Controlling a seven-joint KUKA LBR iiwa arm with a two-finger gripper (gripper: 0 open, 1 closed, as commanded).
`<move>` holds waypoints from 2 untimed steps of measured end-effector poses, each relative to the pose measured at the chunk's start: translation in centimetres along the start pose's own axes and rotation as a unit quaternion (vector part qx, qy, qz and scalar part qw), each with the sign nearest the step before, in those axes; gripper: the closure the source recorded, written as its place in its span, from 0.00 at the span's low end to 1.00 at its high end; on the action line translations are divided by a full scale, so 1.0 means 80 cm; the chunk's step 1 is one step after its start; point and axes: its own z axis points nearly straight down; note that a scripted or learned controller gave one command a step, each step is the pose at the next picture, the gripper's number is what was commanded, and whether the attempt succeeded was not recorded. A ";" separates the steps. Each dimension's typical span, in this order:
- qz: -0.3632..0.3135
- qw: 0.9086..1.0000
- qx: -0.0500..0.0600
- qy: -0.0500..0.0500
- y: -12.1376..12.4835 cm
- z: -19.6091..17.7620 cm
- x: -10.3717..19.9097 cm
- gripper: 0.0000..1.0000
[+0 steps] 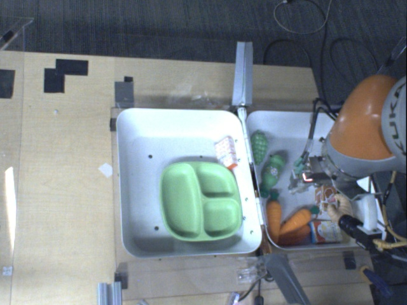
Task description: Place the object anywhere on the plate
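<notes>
A green divided plate (200,201) with three compartments, one long on the left and two smaller on the right, lies flat in the lower middle of the left white bin (137,170). Just beyond the plate's upper right corner, a small red-and-white packet (226,151) rests against the bin's right wall. The right white bin (289,122) holds the loose objects: a dark green textured vegetable (258,146) at its upper left, a green bottle-like item (272,169) just below it, an upright orange carrot (273,216) along the lower left wall, and a second carrot (296,221) lying tilted beside it above a dark reddish item (292,238). A printed box (325,232) sits at the lower right. None of these objects touches the plate. The claw (304,176) hangs low over the middle of the right bin, near the green bottle-like item and above the carrots; whether it is released or clenched cannot be told, and nothing is seen between its tips. The grey arm with its orange band (362,122) enters from the right. Both bins rest side by side on the pale wooden counter (63,170).
</notes>
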 end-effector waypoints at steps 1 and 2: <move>-0.168 0.986 0.000 0.000 0.054 0.024 0.069 1.00; -0.149 0.989 0.000 0.001 0.017 -0.002 0.242 1.00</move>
